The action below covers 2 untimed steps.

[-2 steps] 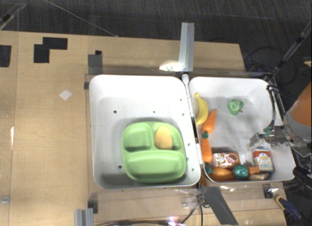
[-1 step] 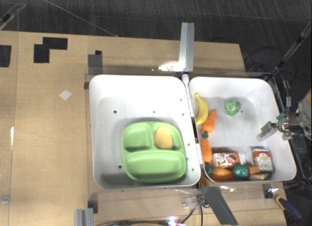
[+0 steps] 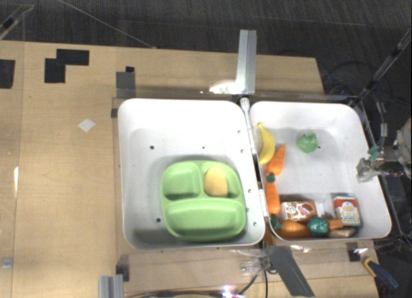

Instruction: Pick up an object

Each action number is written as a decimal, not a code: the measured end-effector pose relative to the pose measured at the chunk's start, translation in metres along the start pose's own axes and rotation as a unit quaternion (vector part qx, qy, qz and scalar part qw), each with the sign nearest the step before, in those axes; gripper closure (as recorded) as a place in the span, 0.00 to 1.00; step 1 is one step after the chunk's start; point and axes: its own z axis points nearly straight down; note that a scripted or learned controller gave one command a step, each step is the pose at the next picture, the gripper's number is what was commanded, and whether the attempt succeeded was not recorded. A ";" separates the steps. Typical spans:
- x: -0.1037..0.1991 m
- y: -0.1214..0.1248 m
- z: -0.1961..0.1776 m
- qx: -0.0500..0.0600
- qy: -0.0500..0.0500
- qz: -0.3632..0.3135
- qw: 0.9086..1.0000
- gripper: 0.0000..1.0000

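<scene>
The right bin point(image 3: 335, 161) holds toy food. A yellow banana point(image 3: 264, 143) and an orange carrot point(image 3: 277, 159) lie along its left wall, with a second carrot point(image 3: 273, 198) below them. A small green item point(image 3: 308, 142) sits near the bin's middle back. Along the front wall lie a printed snack box point(image 3: 300, 210), a small red and white carton point(image 3: 346, 209), an orange piece point(image 3: 294, 229) and a teal ball point(image 3: 317, 227). My gripper point(image 3: 369, 168) hangs at the bin's right rim, apart from all of these, and nothing shows in its grasp.
The left bin point(image 3: 138, 161) bears a green divided plate point(image 3: 203, 216) with a yellow fruit point(image 3: 216, 181) in its upper right compartment. A metal post point(image 3: 246, 58) stands behind the wall between the bins. Cables run along the far right.
</scene>
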 end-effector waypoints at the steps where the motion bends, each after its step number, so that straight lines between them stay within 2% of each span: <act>1: 0.000 0.000 0.000 0.000 0.000 0.000 1.000 0.00; 2: 0.008 0.067 -0.010 0.003 0.001 -0.092 0.996 0.00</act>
